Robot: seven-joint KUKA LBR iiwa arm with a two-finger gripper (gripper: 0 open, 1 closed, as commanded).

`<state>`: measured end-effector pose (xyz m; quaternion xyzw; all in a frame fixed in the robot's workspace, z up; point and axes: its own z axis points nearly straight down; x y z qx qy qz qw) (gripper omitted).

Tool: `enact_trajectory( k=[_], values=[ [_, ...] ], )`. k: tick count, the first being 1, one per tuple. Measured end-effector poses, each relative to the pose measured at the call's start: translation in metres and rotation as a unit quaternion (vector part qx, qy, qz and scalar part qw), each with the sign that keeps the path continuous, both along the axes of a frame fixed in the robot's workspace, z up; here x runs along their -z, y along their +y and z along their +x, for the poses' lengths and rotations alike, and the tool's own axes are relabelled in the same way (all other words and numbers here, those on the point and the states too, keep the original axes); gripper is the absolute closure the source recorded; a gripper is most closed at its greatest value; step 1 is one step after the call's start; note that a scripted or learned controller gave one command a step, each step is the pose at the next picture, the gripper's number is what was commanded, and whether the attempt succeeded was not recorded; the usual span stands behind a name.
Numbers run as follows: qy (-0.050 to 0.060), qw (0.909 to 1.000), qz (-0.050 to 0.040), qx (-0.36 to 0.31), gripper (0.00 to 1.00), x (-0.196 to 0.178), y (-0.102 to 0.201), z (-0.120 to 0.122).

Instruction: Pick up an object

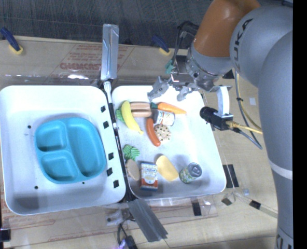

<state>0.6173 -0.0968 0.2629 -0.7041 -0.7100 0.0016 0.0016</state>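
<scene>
Orange carrot [171, 108] lies in the right bin [211, 139], just below the claw [170, 88], touching a bun [140, 108] and beside a banana [129, 116], a sausage [153, 132] and a cookie [163, 132]. The claw hangs above the bin's far edge with its metal fingers [157, 90] spread apart and nothing between them. A clean pick likely calls for a straight drop over the carrot's middle, fingers straddling its narrow width, clear of the bun; the blue tray [70, 149] sits in the left bin, far off.

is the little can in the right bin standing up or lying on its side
Lying on its side, or at least tipped: the can shows its round end toward the camera and its green body trailing behind, near the right bin's front corner.
</scene>
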Motion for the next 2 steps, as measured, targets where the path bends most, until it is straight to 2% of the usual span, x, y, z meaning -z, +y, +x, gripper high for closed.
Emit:
enact_trajectory(
  k=[1, 2],
  values=[
    [0.003, 0.9973, -0.0004, 0.073, 0.00, 0.095, -0.070, -0.026],
    [0.001, 0.9979, 0.0000, 0.065, 0.00, 0.118, -0.080, -0.025]
  ],
)
